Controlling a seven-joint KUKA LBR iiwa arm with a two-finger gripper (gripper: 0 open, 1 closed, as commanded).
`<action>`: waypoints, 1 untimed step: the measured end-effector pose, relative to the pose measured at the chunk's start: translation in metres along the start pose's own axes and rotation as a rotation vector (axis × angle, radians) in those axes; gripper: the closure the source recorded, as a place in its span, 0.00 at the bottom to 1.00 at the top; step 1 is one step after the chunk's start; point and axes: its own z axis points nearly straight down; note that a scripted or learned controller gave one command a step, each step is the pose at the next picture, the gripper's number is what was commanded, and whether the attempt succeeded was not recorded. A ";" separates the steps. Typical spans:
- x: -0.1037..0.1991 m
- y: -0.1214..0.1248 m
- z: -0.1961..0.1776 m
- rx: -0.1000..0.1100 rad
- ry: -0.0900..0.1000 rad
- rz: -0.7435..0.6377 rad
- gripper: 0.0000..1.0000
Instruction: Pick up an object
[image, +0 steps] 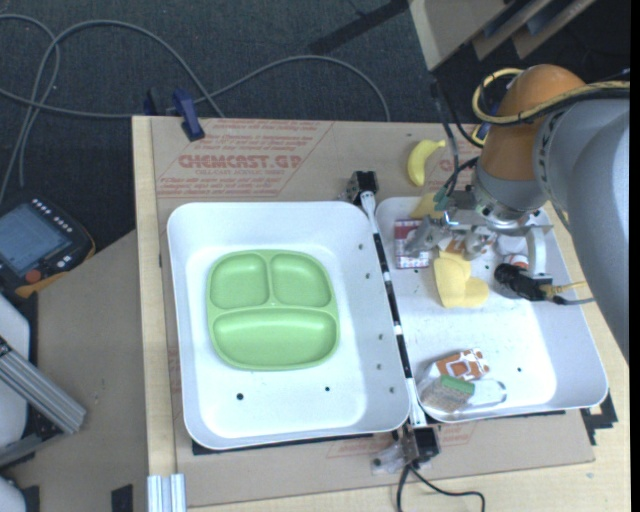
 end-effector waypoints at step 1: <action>0.008 -0.001 -0.001 -0.004 -0.020 0.006 0.00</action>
